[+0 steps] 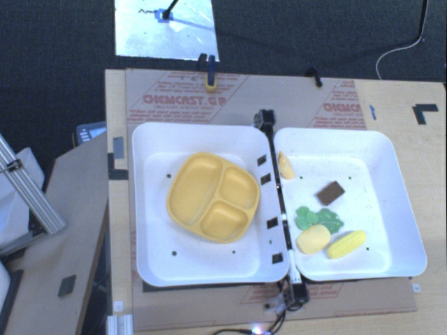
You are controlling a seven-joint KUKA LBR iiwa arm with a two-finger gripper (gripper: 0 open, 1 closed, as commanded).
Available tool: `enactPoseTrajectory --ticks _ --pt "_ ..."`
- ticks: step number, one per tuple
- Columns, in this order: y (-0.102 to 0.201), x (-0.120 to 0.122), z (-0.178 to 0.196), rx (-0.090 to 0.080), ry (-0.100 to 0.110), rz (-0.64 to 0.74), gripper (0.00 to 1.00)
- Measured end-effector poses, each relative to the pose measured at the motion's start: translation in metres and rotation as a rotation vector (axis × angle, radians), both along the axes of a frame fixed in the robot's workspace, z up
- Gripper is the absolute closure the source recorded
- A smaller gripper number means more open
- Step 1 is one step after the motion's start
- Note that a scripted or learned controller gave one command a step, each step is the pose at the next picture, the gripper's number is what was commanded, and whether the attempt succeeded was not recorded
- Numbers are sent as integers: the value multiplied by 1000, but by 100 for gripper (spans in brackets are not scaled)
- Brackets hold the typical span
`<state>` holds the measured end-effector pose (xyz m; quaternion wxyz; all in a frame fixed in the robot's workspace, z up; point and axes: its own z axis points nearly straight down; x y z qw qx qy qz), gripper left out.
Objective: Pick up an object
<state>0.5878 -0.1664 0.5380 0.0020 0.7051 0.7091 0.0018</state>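
Note:
The right bin [391,187] holds several small objects. A brown block [330,192] lies near its middle. A green leafy piece [318,219] sits below it, touching a round yellow piece [313,239]. A yellow corn cob [346,243] lies to the right of those. A pale yellow wedge [286,166] rests against the bin's left wall. In the left bin [150,159] a yellow divided plate [213,196] with three compartments lies flat.
A row of black clips [272,201] runs along the seam between the bins. A shiny metal sheet [166,19] lies on the dark floor behind the bench. A white cable [401,47] curls at the top right.

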Motion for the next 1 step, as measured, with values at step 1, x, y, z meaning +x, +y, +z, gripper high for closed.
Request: enactPoseTrajectory --ticks 1 --pt "-30 75 -2 -4 -3 -1 100"
